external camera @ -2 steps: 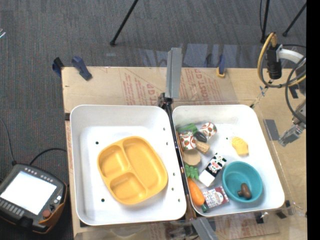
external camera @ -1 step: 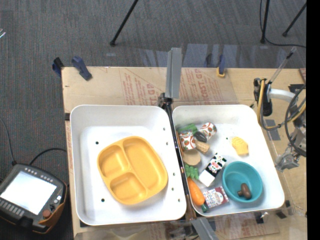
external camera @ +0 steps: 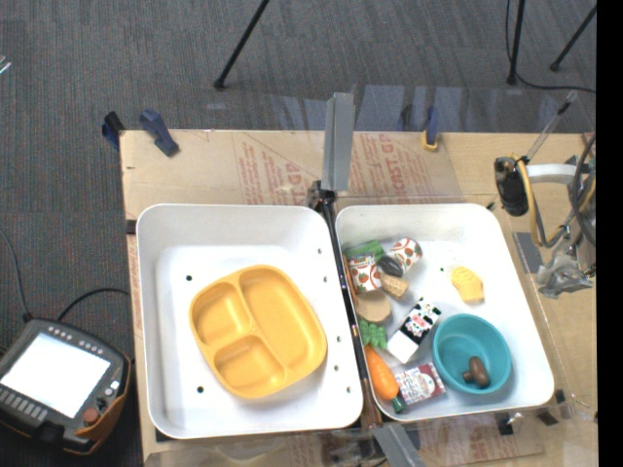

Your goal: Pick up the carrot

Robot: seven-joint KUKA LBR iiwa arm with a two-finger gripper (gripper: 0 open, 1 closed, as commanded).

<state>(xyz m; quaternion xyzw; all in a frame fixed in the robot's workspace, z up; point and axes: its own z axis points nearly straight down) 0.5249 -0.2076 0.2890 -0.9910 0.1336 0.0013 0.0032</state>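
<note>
The carrot [external camera: 383, 376] is orange with a green leafy top [external camera: 373, 337]. It lies in the right bin [external camera: 492, 224], against the bin's left wall near the front corner, its tip pointing to the front. A small red-and-white packet [external camera: 421, 385] touches it on the right. A black-and-white cow-patterned carton [external camera: 414, 327] lies just behind and to the right of it.
A teal bowl [external camera: 472, 355] holding a small brown item sits at the right bin's front right. A yellow toy [external camera: 467, 284] and several small food toys [external camera: 382, 272] lie further back. The left bin [external camera: 165, 261] holds a yellow divided plate [external camera: 258, 331]. A tablet [external camera: 56, 377] sits off the bench at left.
</note>
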